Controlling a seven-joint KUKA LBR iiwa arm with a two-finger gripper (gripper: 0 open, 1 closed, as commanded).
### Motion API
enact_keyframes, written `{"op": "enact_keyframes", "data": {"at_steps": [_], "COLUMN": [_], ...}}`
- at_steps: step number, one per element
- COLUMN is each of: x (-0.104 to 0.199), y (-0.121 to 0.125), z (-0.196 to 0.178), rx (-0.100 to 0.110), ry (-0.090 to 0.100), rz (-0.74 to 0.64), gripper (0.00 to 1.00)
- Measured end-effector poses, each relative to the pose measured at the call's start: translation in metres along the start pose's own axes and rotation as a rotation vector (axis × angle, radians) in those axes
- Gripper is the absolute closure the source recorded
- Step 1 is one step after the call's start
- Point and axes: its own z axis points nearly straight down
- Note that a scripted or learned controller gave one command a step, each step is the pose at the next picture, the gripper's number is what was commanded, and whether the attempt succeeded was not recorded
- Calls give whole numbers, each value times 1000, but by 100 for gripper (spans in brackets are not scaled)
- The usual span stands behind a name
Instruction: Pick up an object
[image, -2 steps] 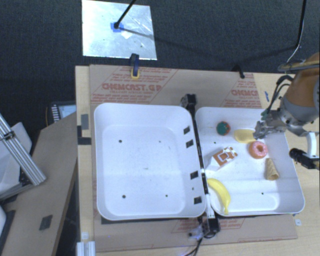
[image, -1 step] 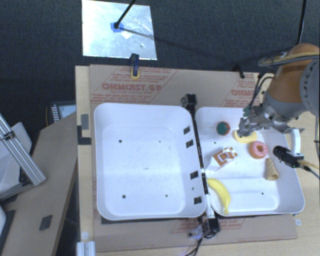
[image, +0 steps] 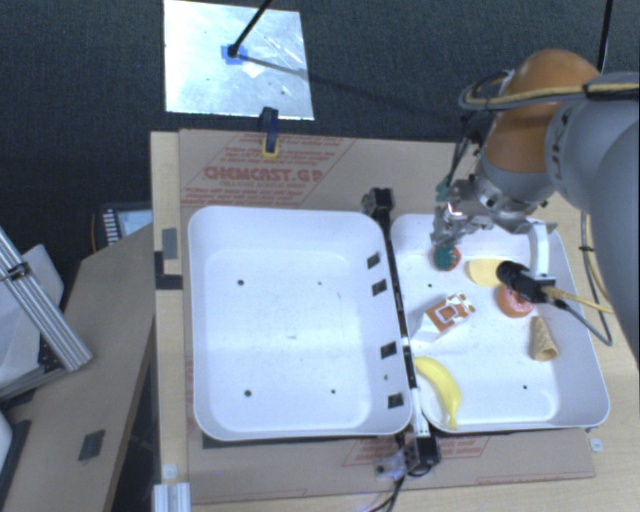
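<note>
The right bin (image: 570, 400) holds several small items. A little green and orange object (image: 446, 259) lies near the bin's far left corner. My gripper (image: 446, 236) hangs directly over it, pointing down, its tip at or just above the object's top. Beside it lie a pale yellow piece (image: 482, 270), a pink and red round item (image: 516, 302), a tan cone (image: 542, 340), a small orange and white box (image: 450, 313) and a yellow banana (image: 441, 386) at the near left corner.
The left bin (image: 290, 320) sits beside the right one, with a black divider strip (image: 392, 300) between them. The grey arm with its orange band (image: 530, 120) leans in over the right bin's far edge. A black cable fitting (image: 520, 278) crosses above the pink item.
</note>
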Motion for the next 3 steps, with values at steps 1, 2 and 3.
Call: {"op": "enact_keyframes", "data": {"at_steps": [1,2,3], "x": [66,134,213], "y": [24,25,25], "z": [1,-35,-62], "rx": [2,2,2], "ry": [-1,1,2], "rz": [1,1,1], "gripper": [100,100,100]}}
